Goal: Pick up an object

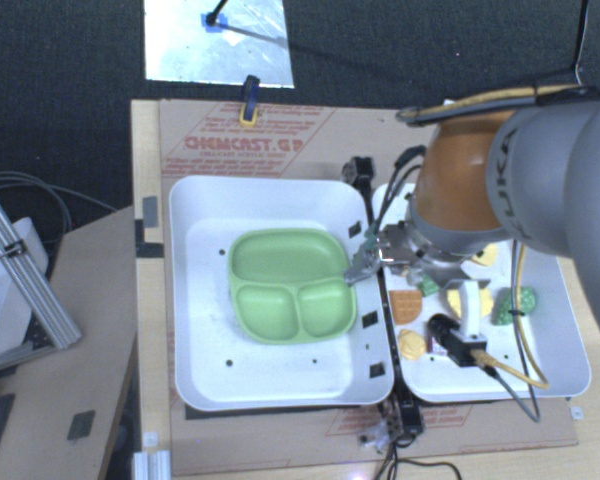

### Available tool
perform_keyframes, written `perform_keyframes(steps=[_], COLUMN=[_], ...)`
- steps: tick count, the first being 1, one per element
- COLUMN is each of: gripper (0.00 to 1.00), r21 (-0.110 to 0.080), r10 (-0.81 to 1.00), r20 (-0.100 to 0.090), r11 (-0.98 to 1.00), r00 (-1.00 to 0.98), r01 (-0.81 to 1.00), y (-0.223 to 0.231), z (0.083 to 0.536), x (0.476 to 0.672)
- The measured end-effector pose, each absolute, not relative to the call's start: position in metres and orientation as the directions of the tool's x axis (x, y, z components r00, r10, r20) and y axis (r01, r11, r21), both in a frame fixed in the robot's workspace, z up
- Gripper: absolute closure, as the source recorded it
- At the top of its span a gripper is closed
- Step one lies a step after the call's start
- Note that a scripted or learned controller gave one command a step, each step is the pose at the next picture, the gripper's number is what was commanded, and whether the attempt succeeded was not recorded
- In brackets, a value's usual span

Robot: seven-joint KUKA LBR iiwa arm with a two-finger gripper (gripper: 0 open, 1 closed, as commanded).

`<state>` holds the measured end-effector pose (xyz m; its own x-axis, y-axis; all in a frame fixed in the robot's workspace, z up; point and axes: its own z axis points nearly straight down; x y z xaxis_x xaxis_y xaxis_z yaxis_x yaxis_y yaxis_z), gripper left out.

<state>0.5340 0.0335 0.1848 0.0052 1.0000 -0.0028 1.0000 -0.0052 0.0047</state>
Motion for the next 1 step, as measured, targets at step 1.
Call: perform_keyframes(steps=[1], gripper=[0.0], r21=[0.007], r10=[1.0], r20=[-0.003], r11=[-0.004], r00=[0.004], r01=[1.0], y=[-0.0452], z=[0.1852], x=[0.5864])
